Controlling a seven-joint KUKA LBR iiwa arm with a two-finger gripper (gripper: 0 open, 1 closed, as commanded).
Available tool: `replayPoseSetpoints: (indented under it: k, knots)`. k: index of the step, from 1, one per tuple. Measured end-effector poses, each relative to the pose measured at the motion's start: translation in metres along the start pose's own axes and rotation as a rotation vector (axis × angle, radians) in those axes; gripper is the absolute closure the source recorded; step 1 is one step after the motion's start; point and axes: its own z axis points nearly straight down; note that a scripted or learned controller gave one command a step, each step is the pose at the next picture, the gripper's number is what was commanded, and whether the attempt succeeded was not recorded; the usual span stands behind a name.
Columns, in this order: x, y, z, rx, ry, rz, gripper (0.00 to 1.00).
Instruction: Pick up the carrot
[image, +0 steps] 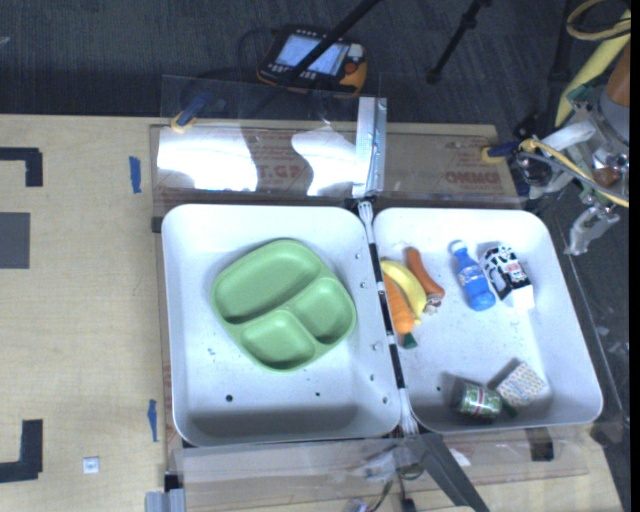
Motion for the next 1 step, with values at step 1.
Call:
replayPoseSetpoints:
  k: [1]
  knots:
    - [0.0097, 0.0558, -0.0953, -0.002, 0.001, 0.004, 0.0]
